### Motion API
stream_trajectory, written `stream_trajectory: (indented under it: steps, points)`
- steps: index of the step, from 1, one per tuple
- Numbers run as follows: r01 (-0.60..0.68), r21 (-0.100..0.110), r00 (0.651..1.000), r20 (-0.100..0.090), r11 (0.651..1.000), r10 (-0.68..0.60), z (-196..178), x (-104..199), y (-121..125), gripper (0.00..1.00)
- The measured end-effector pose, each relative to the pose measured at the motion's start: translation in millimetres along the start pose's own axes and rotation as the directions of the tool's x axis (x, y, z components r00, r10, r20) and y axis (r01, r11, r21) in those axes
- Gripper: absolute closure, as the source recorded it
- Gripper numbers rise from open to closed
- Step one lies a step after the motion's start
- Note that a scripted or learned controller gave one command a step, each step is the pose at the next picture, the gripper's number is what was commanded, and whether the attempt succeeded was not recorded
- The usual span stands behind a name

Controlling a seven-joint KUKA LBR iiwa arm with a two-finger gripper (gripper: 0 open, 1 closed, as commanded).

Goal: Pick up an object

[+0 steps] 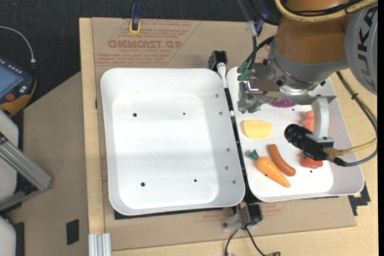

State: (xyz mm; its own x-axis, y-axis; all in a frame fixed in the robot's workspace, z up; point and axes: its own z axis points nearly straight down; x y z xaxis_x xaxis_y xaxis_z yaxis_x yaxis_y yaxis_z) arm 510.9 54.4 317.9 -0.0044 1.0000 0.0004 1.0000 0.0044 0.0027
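Here the gripper (251, 100) is hanging over the right bin (345, 180), just above the yellow block (257, 128). A carrot (271, 169) and a sausage (281, 160) are lying side by side nearby.

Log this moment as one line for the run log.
arm: over right bin | gripper: near bin's left wall, above yellow piece | carrot, sausage: lying in bin

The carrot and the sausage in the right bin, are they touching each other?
Touching. In the camera view the carrot lies alongside the sausage, their sides meeting with no white of the right bin visible between them.
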Motion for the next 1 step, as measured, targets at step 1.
stream_trajectory:
  steps: [1]
  points:
    - [-0.008, 0.007, 1.0, 0.001, 1.0, 0.008, 18.9, -28.7, 4.8, 1.0]
